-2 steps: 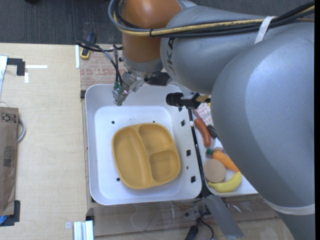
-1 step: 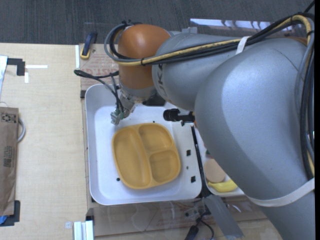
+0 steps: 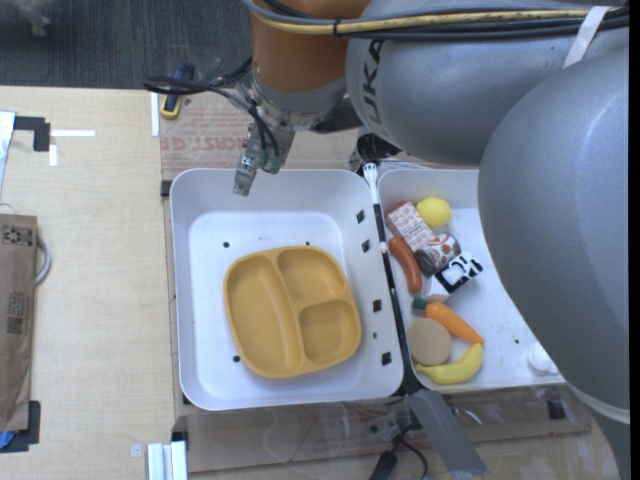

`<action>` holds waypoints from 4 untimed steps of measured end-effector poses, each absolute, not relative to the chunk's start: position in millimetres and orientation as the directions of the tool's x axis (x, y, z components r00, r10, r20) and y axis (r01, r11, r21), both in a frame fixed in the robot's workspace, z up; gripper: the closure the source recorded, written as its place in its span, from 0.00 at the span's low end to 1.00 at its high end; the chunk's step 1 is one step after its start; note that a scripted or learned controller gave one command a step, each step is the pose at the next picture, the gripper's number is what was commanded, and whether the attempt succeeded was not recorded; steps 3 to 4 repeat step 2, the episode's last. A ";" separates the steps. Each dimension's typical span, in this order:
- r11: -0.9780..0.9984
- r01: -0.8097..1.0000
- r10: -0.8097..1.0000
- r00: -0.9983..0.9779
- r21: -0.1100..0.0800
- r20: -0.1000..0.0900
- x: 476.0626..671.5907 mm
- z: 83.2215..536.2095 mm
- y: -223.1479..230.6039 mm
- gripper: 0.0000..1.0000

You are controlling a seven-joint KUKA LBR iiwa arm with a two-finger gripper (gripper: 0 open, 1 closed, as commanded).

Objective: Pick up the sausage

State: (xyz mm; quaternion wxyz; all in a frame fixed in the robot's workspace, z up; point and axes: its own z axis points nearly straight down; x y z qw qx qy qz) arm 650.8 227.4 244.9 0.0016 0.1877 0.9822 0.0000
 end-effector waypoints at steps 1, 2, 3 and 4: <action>0.868 0.497 0.497 -0.868 -0.002 0.001 651.2 180.7 226.7 1.00; 0.867 0.498 0.498 -0.867 -0.003 0.000 650.2 151.7 226.6 1.00; 0.867 0.498 0.498 -0.867 -0.003 0.000 650.2 151.7 226.6 1.00; 0.867 0.498 0.498 -0.867 -0.003 0.000 650.2 151.7 226.6 1.00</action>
